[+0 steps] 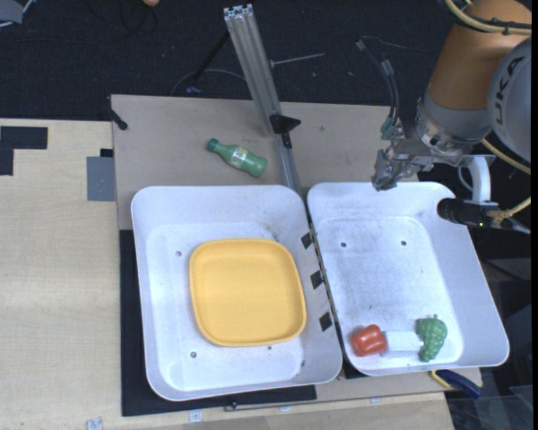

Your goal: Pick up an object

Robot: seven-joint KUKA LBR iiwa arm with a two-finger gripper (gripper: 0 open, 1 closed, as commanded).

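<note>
White plastic is what we are looking at first: two shallow bins are sitting side by side on the bench. We are seeing the left bin (157, 240) holding a yellow plate (247, 291), square with rounded corners, lying flat near the bin's middle. We are seeing the right bin (377, 258) holding three small things grouped in its near right corner: a red pepper (368, 339), a green broccoli piece (431, 336) and a small white piece (399, 341) lying between them, touching or almost touching both.

We are finding the arm (475, 56) reaching in from the right, its orange band showing at the top right, with the gripper (390, 176) hanging over the far rim of the right bin, just at its far edge. From this angle we are not able to tell whether its jaws are spread or closed, and we are seeing nothing between them. The gripper is sitting well apart from the pepper, the broccoli and the white piece, which are all resting on the bin floor at the opposite end.

Beyond the bins we are noticing a green bottle (238, 157) lying on its side on the bare bench top, behind the left bin. Near it a slanted aluminium bar (255, 65) is rising from the bench between the two bins' far corners. A dark floor with loose cables is spreading behind the bench.
</note>
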